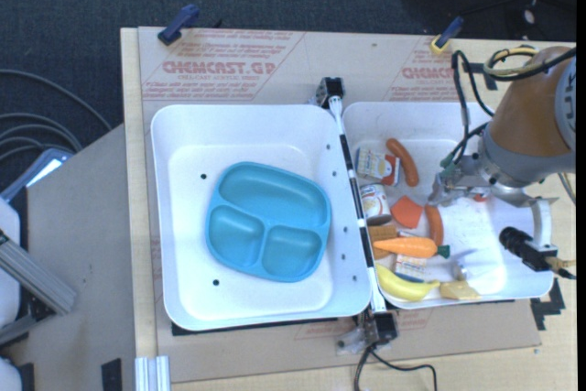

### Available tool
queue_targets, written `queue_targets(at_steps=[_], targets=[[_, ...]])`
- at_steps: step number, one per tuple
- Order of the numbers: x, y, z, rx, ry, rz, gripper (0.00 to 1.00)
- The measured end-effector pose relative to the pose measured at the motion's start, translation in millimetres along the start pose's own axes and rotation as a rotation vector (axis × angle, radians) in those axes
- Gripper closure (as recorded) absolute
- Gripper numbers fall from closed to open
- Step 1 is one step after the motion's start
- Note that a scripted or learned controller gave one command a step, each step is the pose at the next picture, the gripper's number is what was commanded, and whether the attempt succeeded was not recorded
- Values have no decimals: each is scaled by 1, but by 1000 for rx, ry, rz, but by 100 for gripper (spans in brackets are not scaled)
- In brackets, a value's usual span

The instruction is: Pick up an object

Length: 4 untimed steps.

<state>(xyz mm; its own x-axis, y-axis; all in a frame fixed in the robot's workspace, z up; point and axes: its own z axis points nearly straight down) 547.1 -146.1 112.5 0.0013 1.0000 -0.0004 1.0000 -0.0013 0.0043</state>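
The right bin (430, 119) holds several toy foods. Along its left side lie a white packet (371, 162), a long red sausage (403, 160), a small can (372, 198), an orange wedge (408, 213), a carrot (404, 245) and a banana (403, 285). A second red sausage (435, 225) lies upright in the picture near the middle. My gripper (446, 189) hangs low in this bin, just above the top end of that second sausage and right of the wedge. Nothing is seen held in it.
The left bin (174, 197) carries a blue divided plate (268, 221). A beige piece (460, 290) and a small card (414, 266) lie near the right bin's front wall. Black clamps (330, 90) sit where the two bins meet. The arm's orange band (536, 110) overhangs the right bin's far right.
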Motion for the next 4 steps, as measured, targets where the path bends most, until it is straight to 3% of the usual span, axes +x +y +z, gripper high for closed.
queue_targets(at_steps=[1, 2, 3, 4], targets=[[23, 64, -51, 3, 0, -3, 100], [23, 63, -50, 4, 0, -2, 0], [0, 86, 24, -1, -1, -1, 0], [1, 86, 15, -1, -1, -2, 100]])
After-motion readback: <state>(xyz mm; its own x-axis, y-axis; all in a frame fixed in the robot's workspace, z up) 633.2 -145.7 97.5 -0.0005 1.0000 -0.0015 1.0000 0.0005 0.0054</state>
